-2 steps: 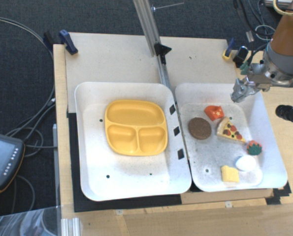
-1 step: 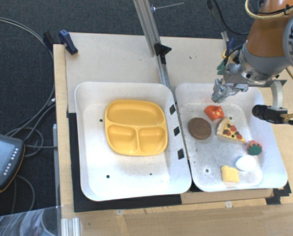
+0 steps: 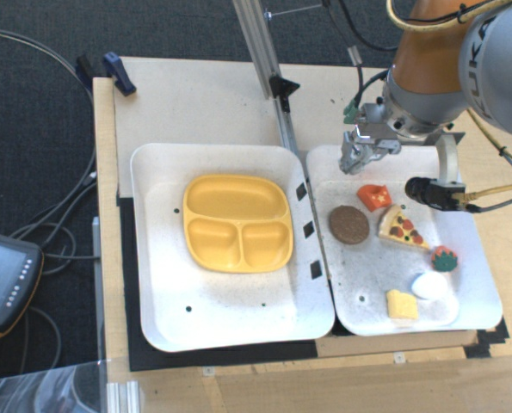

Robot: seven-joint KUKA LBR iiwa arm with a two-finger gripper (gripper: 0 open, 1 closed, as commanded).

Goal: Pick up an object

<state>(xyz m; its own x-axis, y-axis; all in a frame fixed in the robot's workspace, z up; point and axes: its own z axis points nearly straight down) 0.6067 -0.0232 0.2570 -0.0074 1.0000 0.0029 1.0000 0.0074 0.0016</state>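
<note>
Metallic gripper (image 3: 352, 163) above round brown patty (image 3: 349, 224), triangular pizza slice (image 3: 403, 229).

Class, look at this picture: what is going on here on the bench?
A robot arm reaches in from the right over the right bin, its gripper at the bin's far end, holding nothing. Toy foods lie in that bin: a brown patty, a red piece, a pizza slice, a strawberry, an egg and a cheese cube. The left bin holds a yellow tray. Nothing has been picked up yet.
</note>
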